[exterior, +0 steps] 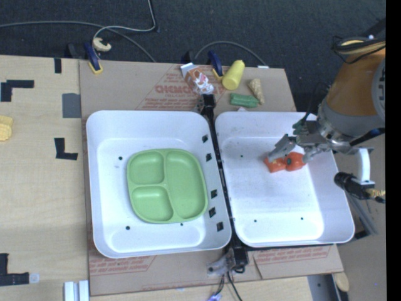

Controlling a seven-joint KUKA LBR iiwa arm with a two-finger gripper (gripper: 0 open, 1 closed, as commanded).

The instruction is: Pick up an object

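A small red-orange object (277, 165) with a dark green spot lies in the right bin (276, 221), toward its far right side. My gripper (293, 155) hangs right over it, reaching in from the right. Its fingers are spread: one grey finger (280, 148) slants down to the object's left end, and the other sits at its right end. The gripper is open around the object, and its body hides part of the object's top.
A green divided plate (167, 185) sits in the left bin (106, 168). Behind the bins, on the cardboard, lie a yellow bottle-like item (234, 74), a green piece (243, 100), a beige piece (255, 90) and a small printed packet (197, 78).
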